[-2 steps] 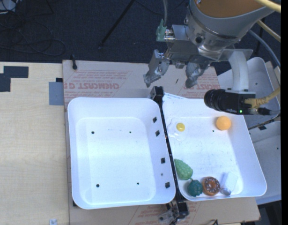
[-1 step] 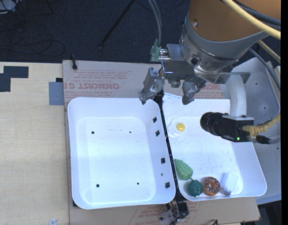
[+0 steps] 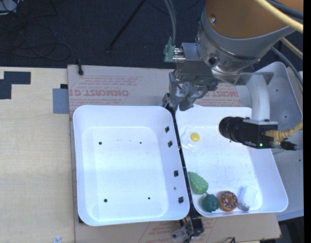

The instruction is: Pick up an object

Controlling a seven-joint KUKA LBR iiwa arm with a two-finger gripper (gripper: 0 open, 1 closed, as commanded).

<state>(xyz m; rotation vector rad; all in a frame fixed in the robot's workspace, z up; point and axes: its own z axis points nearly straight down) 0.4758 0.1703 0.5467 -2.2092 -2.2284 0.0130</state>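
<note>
- Over the right white plastic bin's [image 3: 269, 186] far rim hangs the two-finger gripper [image 3: 185, 101]; I cannot tell its state.
- Small yellow round object [image 3: 195, 137] lies just beside; descending there risks striking the rim.

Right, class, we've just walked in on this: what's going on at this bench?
A grey and orange robot arm reaches in from the right, its gripper poised over the far edge of the right bin, near the divider between the two bins. Nothing can be seen between its jaws. The objects lie in the right bin: a small yellow piece just below the gripper, and a green item, a teal item, a doughnut-like ring and a pale object along the near edge. The left bin sits alongside.
</note>
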